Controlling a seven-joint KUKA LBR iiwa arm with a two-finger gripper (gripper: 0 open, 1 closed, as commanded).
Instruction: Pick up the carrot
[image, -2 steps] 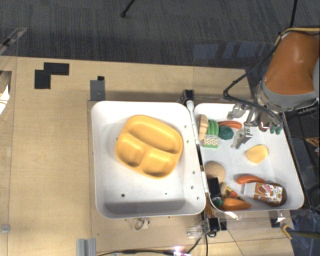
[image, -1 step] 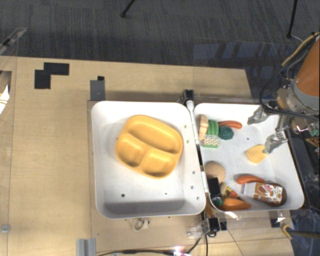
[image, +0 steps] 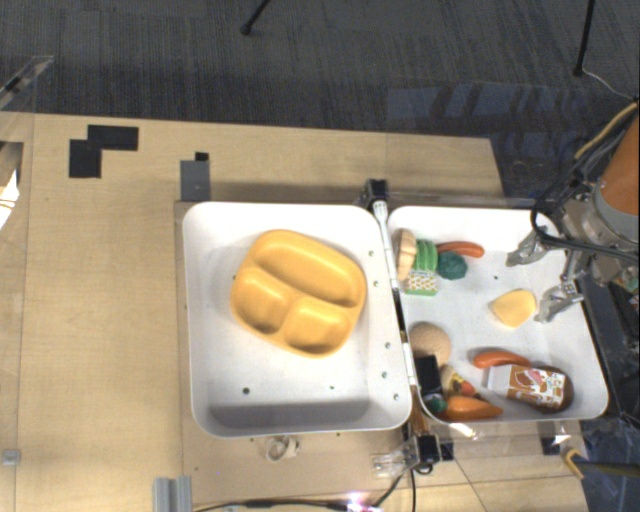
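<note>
The carrot (image: 472, 407) is orange with a bit of green at its left end. It lies along the front edge of the right bin (image: 590, 350), by the front-left corner. My gripper (image: 541, 277) hangs over the right side of that bin, well behind and to the right of the carrot. It is open, its two grey fingers (image: 523, 251) spread apart with nothing between them. A yellow wedge (image: 513, 308) lies just left of the lower finger.
The right bin also holds a brown bottle (image: 530, 386), an orange-red sausage shape (image: 498, 358), a tan ball (image: 430, 338), a black block (image: 428, 374), a red chili (image: 462, 249) and green items (image: 438, 263). A large yellow bread-like form (image: 297, 290) sits in the left bin (image: 215, 390).
</note>
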